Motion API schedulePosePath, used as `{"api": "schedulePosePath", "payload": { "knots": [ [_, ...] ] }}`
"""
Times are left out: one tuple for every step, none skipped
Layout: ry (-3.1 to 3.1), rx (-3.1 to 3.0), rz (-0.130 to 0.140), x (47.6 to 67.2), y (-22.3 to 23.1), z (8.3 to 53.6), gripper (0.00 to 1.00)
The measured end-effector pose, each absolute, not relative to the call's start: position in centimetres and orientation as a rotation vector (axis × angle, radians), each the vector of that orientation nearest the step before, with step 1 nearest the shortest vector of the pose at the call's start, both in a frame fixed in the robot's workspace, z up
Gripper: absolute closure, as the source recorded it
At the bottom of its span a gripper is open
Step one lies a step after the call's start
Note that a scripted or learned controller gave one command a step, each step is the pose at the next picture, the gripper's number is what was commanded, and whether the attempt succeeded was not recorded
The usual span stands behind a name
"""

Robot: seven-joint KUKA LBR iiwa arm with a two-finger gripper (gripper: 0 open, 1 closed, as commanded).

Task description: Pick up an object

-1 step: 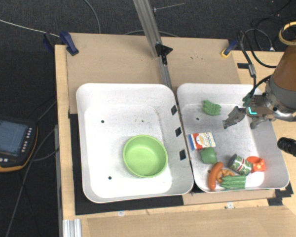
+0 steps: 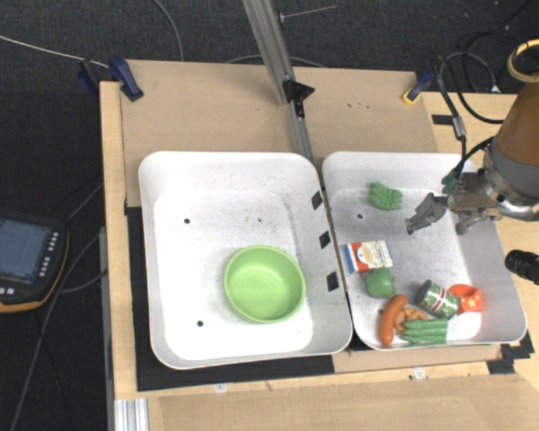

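My gripper [image 2: 446,215] hangs over the right bin [image 2: 485,259], near its far right part, with its two fingers spread open and nothing between them. A green leafy toy [image 2: 385,196] lies to its left at the far side of this bin. Nearer the front lie a small red and white carton [image 2: 368,256], a green round toy [image 2: 380,284], an orange sausage [image 2: 391,318], a green can [image 2: 437,300], a red toy [image 2: 467,298] and a green bean pod [image 2: 426,332].
The left bin [image 2: 189,196] holds a light green bowl [image 2: 264,283] near its front. A metal post [image 2: 268,34] slants up from between the bins. A handheld pendant [image 2: 18,259] lies off the bench at the left. Cables run at the back right.
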State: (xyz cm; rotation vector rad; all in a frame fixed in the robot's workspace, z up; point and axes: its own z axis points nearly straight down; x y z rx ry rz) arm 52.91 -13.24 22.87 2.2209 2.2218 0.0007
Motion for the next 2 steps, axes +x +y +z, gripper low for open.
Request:
{"api": "schedulePosePath", "payload": {
  "knots": [
    [2.224, 2.223, -0.003, 52.4, -12.7, 18.4, 0.00],
    [2.224, 2.224, -0.004, 52.9, -13.2, 12.7, 0.00]
  ]
}}
